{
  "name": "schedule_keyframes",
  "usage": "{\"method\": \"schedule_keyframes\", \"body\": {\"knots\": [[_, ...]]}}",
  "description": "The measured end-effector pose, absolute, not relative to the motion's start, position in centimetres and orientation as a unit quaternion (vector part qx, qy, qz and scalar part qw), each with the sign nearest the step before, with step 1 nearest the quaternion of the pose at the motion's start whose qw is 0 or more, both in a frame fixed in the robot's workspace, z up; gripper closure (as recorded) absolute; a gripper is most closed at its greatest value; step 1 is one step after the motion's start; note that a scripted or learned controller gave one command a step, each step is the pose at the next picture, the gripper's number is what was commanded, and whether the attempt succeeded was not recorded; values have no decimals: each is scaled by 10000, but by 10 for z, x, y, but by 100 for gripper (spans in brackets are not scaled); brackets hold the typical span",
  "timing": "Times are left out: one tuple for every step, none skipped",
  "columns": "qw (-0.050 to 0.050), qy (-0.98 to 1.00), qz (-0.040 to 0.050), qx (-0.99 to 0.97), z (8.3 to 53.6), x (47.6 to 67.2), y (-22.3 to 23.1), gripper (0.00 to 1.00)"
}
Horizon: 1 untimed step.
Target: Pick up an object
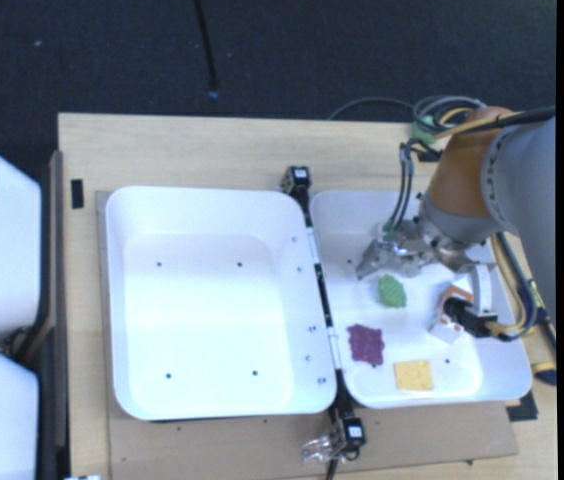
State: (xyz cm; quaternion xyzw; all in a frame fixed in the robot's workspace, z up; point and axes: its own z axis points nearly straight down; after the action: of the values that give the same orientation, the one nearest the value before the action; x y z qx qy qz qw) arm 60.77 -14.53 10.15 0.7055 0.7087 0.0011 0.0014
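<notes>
Reaching in from the right, the grey arm (507,183) with its orange band (462,173) sits over the right bin (347,213), gripper (394,258) low above the bin's upper middle. Whether the gripper is open or closed: cannot tell, the metal parts blur together from this angle. Nothing visibly held by it.

Green object (392,291), small and lumpy, lies on the bin floor just below the gripper, near it; touching or apart, cannot tell. Purple object (366,343), rough-edged, lies lower and a bit left, near the bin's left wall, apart from the green one. Yellow object (413,374), flat and squarish, lies near the bin's bottom edge, to the right of the purple one and apart from it. Small white object (444,331) sits by the right side of the bin, under the arm's cabling. Black and orange cables (477,313) loop off the wrist over that side.

Left bin (212,208) sits side by side with the right one, rims meeting at a central divider with black clips (296,179) at top and bottom ends. Both bins rest on a light wooden bench (212,133). White box-like panels (2,248) stand at the far left edge. Dark floor (112,38) behind the bench, with a thin black cable (202,33) running across it.
</notes>
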Motion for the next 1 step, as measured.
{"method": "schedule_keyframes", "body": {"knots": [[2, 7067, -8, 7075, 101, 582, -142, 0]]}}
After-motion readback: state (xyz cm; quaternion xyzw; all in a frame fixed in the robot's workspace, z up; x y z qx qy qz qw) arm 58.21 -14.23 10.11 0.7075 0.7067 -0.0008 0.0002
